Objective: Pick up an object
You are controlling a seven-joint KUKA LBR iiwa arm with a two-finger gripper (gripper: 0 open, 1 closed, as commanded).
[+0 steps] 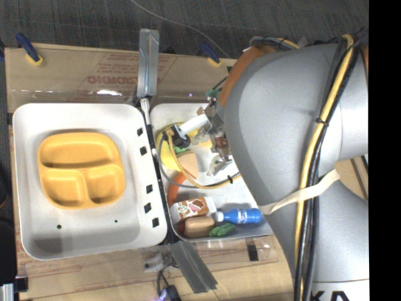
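grey arm [294, 137] looms over the right bin [164, 115] — end effector [216, 146] grip state unclear — yellow tray [81, 168] left

We see our grey arm [294, 137] filling the right of the frame, its orange band at upper centre, the gripper [213, 146] reaching down at centre-right.

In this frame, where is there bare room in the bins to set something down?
Left bin: bare floor below the yellow tray, toward the near rim. Right bin: crowded, with the arm overhead, a blue bottle, a brown packet and cable clutter.
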